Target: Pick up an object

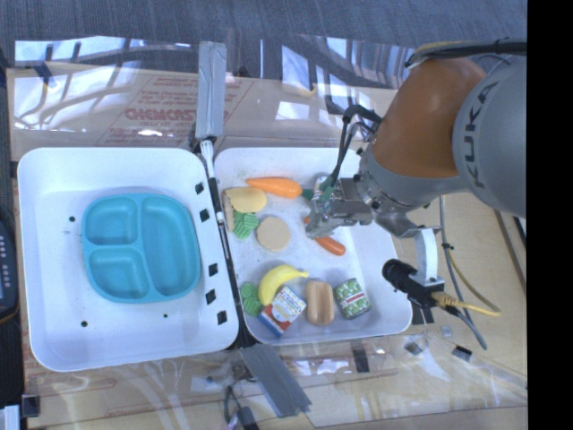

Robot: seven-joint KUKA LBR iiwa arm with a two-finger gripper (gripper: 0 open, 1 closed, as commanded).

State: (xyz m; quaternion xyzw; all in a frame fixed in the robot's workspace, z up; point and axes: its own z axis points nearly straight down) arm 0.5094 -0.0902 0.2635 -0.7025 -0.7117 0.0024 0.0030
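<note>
Gripper (320, 224), its grasp impossible to tell, hangs low over a small carrot (330, 245) in the right bin (387, 322), apparently targeting it.

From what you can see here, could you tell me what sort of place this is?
Probably a robotics lab bench for grasping trials: a KUKA arm reaches over two white bins, one holding toy food like a banana, the other a blue tray.

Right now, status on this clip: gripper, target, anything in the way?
Gripper low in right bin, jaws' state unclear. Small orange carrot piece beside it, grasp unconfirmed. Round cookie and long carrot close by. Blue tray in left bin.
</note>
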